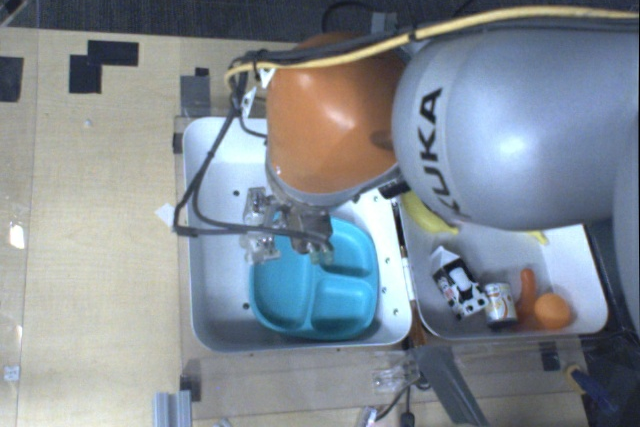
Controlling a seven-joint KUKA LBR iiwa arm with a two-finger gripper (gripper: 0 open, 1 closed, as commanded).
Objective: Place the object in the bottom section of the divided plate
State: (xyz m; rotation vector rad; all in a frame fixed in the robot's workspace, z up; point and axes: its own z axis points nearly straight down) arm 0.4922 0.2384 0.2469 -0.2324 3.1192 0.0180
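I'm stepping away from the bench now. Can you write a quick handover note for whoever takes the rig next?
Gripper: over the top edge of the blue divided plate in the left bin; finger state can't be read, no object seen in it.
Plate sections visible look bare, including the bottom one.
Right bin: orange ball, small can, black-and-white item, yellow item partly under the arm.
Left: get an object into the plate's bottom section.

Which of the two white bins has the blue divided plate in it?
The left bin, under the gripper, holds the blue divided plate. The right bin holds small loose items instead, including an orange ball.
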